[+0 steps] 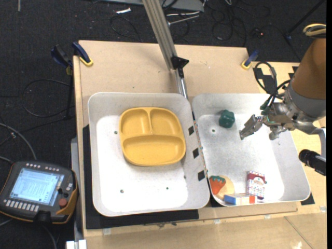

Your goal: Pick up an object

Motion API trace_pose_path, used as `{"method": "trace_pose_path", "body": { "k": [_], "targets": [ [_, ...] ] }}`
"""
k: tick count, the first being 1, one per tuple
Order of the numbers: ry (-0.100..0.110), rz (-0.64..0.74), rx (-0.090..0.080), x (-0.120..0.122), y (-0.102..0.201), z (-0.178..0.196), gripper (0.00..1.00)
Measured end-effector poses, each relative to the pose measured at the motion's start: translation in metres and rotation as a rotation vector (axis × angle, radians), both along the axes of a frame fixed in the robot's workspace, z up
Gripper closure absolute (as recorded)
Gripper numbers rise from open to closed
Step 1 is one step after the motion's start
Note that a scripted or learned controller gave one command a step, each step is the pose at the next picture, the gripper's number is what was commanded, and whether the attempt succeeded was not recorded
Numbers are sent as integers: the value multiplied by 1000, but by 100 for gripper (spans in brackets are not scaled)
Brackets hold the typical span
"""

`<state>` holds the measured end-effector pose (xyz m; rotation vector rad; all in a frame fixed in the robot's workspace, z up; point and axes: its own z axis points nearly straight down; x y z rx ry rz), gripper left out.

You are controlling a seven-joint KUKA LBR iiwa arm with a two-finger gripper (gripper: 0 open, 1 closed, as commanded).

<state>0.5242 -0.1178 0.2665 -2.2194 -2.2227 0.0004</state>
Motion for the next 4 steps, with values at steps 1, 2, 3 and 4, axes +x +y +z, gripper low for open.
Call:
{"method": "trace_pose_path", "body": {
  "k": [1, 2, 3, 4],
  "targets": [
    [0, -1, 0, 0, 0, 0, 0],
    [5, -1, 0, 9, 4, -49, 0],
    [5, -2, 1, 9, 14, -102, 0],
    [5, -2, 1, 5, 19, -146, 0]
  ]
}}
